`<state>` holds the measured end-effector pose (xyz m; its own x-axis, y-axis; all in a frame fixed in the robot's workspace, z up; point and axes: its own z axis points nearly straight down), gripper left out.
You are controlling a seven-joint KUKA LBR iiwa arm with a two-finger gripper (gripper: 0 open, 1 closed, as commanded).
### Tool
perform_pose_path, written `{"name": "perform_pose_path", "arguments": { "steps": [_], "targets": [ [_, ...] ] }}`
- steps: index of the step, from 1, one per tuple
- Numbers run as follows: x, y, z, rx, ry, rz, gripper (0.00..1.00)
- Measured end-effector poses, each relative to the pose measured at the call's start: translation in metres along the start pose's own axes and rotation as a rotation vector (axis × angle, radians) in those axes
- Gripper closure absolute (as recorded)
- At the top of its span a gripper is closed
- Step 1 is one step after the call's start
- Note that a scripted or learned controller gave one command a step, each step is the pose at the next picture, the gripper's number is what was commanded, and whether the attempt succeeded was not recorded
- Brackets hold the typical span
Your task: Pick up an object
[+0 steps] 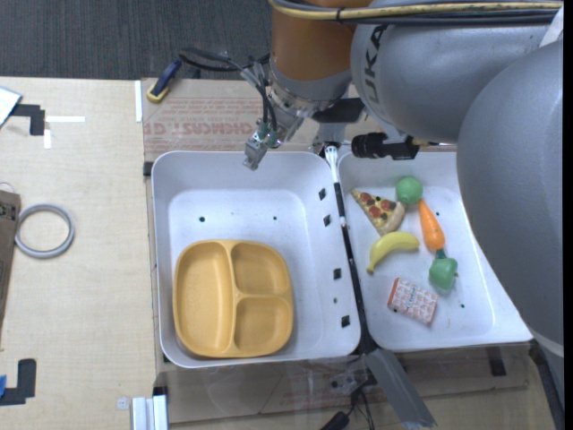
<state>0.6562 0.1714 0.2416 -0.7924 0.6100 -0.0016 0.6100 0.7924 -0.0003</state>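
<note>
Grey arm (466,70) looms closest; its pincer (256,153) hangs over the left bin's (170,240) far rim, how its tips stand I cannot tell. Approach step: toys like the banana (392,248) lie well right, so it must travel there.

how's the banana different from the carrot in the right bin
The banana is yellow and curved; the carrot is orange and straight, tapering to one end. The banana lies almost crosswise near the middle of the right bin, while the carrot runs more lengthwise, nearer the bin's far side. The banana lies just below the pizza slice; the carrot lies just below a green round toy. Both look like toy foods lying flat in the same bin.
</note>
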Motion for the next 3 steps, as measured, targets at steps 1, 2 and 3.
{"name": "perform_pose_path", "arguments": {
  "steps": [1,2,3],
  "targets": [
    [-0.002,-0.001,-0.007,0.0,-0.001,0.004,1.0],
    [-0.004,-0.001,-0.015,0.001,-0.002,0.007,1.0],
    [0.039,0.039,-0.001,0.001,0.001,-0.095,1.0]
  ]
}}
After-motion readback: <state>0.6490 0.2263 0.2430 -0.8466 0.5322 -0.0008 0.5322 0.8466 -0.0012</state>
